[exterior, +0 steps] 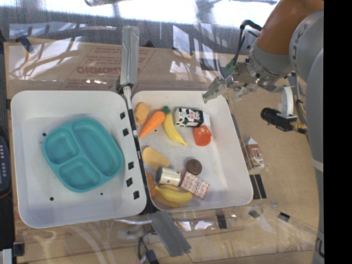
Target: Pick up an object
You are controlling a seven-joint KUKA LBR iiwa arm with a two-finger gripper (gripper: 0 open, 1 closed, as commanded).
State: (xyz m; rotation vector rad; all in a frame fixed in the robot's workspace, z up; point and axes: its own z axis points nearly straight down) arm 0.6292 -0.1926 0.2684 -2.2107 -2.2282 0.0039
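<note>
Hovering over the right bin's upper right corner, gripper holds nothing; can't tell how its jaws stand. Carrot, banana, milk carton, red cup lie in that bin. Teal plate sits in left bin.

Teal divided plate, orange carrot, yellow bananas, black-and-white cow-patterned carton, red-orange cup, brown round cookie, white bins, grey arm with orange band
</note>
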